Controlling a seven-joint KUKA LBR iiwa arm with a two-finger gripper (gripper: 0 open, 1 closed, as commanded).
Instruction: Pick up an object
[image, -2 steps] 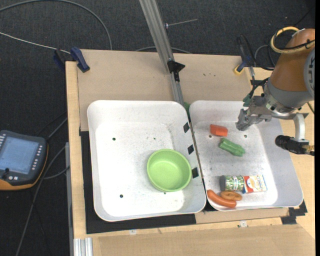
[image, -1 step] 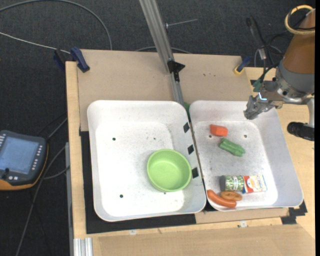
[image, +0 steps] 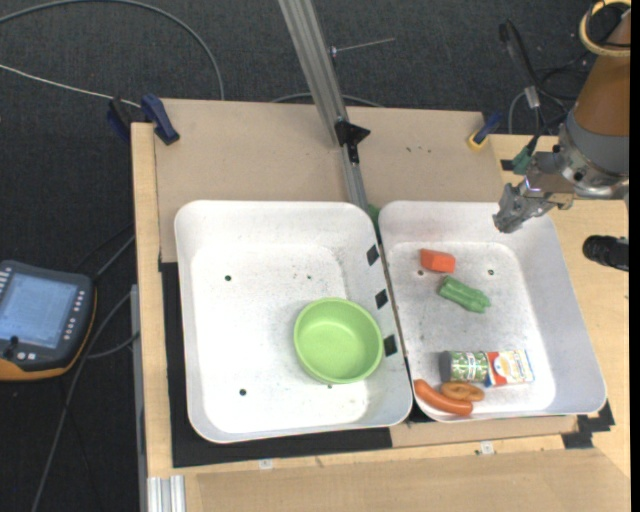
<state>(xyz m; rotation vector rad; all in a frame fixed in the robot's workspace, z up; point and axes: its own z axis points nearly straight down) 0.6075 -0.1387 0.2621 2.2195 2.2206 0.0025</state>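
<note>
While the gripper (image: 512, 215), its grasp unreadable, hovers over the right bin's (image: 560, 300) far corner, an orange block (image: 437, 262) and green pepper (image: 464, 294) lie nearby.

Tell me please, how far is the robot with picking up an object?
Nothing looks picked yet. The gripper hangs over the far right corner of the right bin, with no object seen in it. The orange block, green piece, carton and sausage all lie in that bin; the green bowl sits in the left bin. Left: descend on one object, grip it and lift.
</note>
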